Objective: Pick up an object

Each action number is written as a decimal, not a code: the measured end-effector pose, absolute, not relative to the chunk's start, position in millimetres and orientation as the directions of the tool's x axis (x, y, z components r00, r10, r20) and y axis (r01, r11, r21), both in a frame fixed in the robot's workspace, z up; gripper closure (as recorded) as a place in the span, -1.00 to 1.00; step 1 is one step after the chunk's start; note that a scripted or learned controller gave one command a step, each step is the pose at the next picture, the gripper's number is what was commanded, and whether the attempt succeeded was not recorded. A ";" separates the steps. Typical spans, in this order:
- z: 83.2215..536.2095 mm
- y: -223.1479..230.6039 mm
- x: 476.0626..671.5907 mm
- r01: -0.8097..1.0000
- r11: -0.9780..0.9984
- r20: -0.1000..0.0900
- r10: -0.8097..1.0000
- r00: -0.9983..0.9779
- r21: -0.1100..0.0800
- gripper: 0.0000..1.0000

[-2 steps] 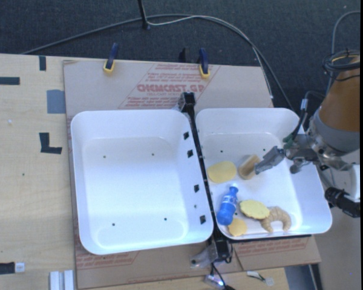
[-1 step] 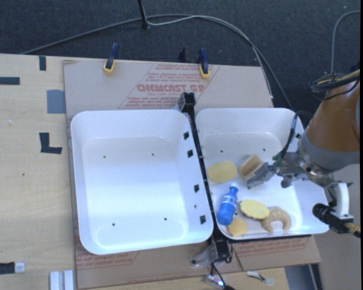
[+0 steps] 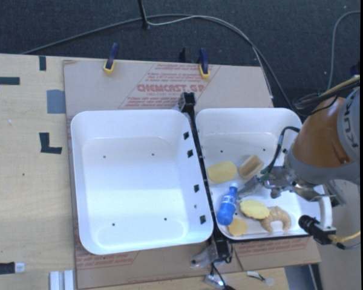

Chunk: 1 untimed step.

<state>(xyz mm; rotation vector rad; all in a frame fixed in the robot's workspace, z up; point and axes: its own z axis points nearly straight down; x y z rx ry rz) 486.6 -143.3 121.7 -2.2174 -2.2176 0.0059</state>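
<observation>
The left bin [image 3: 133, 180] sits at about 9 o'clock from the middle of the bench, a shallow white tray with only a few dark specks on its floor. A black divider strip runs between it and the right bin [image 3: 242, 122], and the two trays touch along that strip.

In the right bin the objects cluster toward its 6 o'clock end. A blue bottle [image 3: 227, 205] with a white cap lies tilted close to the divider. At its 12 o'clock lies a yellow oval piece [image 3: 222, 172], and at its 5 o'clock a small yellow chunk [image 3: 237, 226] near the bin's lower wall. Just beside the bottle, at 3 o'clock, rests a flat yellow piece [image 3: 254, 209]. A tan bread-like piece [image 3: 250, 165] sits at 3 o'clock from the yellow oval, near it. A croissant-shaped piece [image 3: 277, 219] lies touching or nearly touching the flat yellow piece, at its 4 o'clock.

The gripper [image 3: 253, 186] reaches in from 3 o'clock, low over the cluster, between the bread-like piece and the flat yellow piece. Whether the jaws are open or closed, I cannot tell. The arm [image 3: 320, 147], with its orange band, fills the bin's 3 o'clock side.
</observation>
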 end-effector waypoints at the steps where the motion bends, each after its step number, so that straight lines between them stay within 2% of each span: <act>1: 83.7 -143.0 486.5 1.000 0.000 0.000 1.000 0.000 -0.001 -1.00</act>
